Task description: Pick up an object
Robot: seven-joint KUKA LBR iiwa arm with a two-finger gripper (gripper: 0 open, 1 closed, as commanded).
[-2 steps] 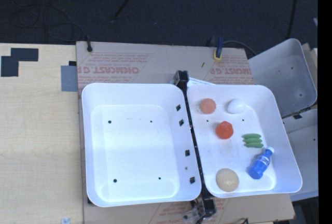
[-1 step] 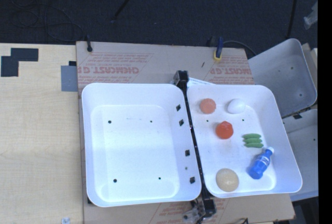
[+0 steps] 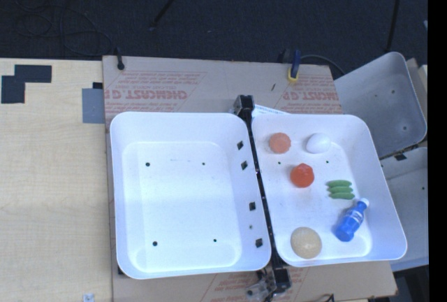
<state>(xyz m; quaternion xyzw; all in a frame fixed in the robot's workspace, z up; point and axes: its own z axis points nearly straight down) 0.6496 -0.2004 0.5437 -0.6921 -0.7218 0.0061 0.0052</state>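
The right bin (image 3: 380,175) holds several small objects. A pale orange ball (image 3: 280,142) and a white egg-shaped object (image 3: 318,143) lie near its far side. A red round object (image 3: 302,175) sits in the middle, with green pea pods (image 3: 340,189) to its right. A blue bottle (image 3: 350,220) lies tilted near the front right, and a beige round object (image 3: 306,242) rests at the front.
The left bin (image 3: 122,175) stands beside the right one, joined by a black clip strip (image 3: 253,175). Both sit on a cardboard sheet (image 3: 181,87). A grey metal plate (image 3: 387,101) stands at the far right.
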